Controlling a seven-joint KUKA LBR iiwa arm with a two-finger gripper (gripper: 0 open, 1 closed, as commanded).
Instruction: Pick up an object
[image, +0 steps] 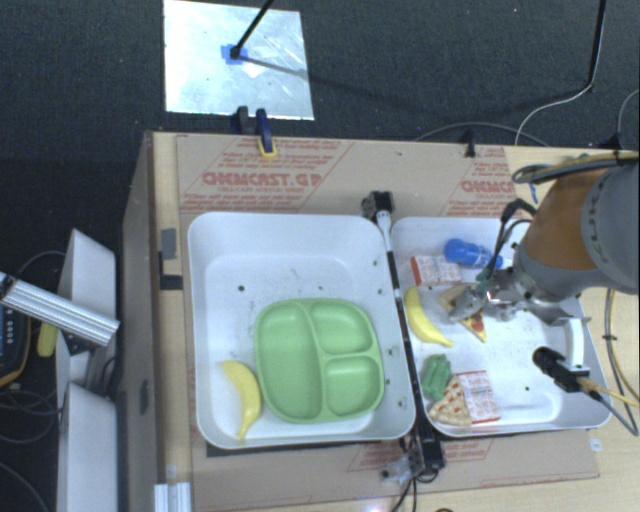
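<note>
Low in your view, the right bin (520, 415) crowds a pizza slice (452, 402), green toy (436, 374), banana (424, 318), red-and-white packet (432, 268) and blue object (466, 250) together. Your end effector (474, 305) sits over a small wedge-shaped piece (474, 322) beside the banana; whether it's apart or together, you can't tell. Crowding could make it nudge the banana or close on nothing.

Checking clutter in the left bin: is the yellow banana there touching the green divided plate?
Touching. The camera view shows the banana lying against the green plate's lower left rim with no white bin floor visible between them.
</note>
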